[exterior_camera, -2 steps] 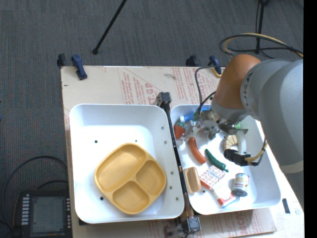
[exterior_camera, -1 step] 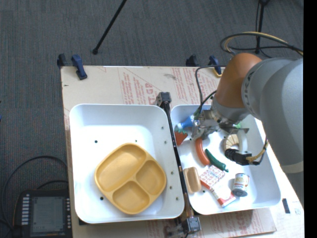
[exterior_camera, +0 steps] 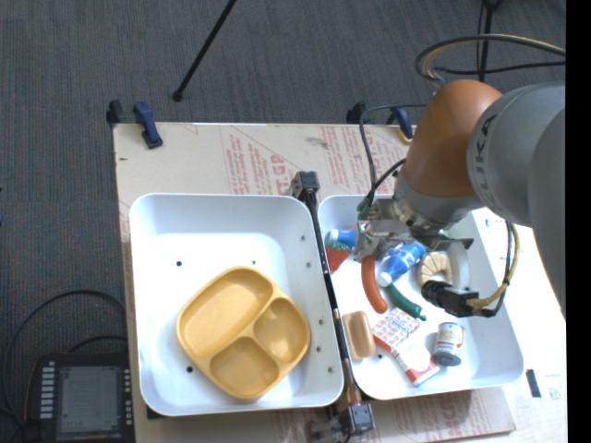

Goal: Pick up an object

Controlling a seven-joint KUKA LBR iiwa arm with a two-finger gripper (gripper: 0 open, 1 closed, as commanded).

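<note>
**Ana:** Bins first. What sits in each?

**Ben:** One thing lies in the left bin point(exterior_camera: 157, 238): a yellow divided plate point(exterior_camera: 243, 332), turned at an angle toward the near side. The right bin point(exterior_camera: 503, 358) carries the clutter. A red sausage-shaped toy point(exterior_camera: 372, 287) lies near its middle, a green curved piece point(exterior_camera: 404, 301) just beside it, and a blue-and-white bottle point(exterior_camera: 400, 260) touches or overlaps both.

**Ana:** And nearer the front edge?

**Ben:** A tan bread-like block point(exterior_camera: 358, 334) rests against the wall shared with the left bin. Next to it lies a red-and-white patterned box point(exterior_camera: 397, 329), then a small can point(exterior_camera: 449, 342) standing upright, and a red-and-white tube point(exterior_camera: 420, 372) at the front.

**Ana:** Where is the arm?

**Ben:** The arm's orange band point(exterior_camera: 452, 137) hangs over the far part of the right bin. The gripper point(exterior_camera: 377, 233) is low over the bin's far-left area, close above the sausage toy and the bottle.

**Ana:** Is it holding anything?

**Ben:** That cannot be told; the wrist hides the tips, and no object is seen lifted clear of the bin.
</note>
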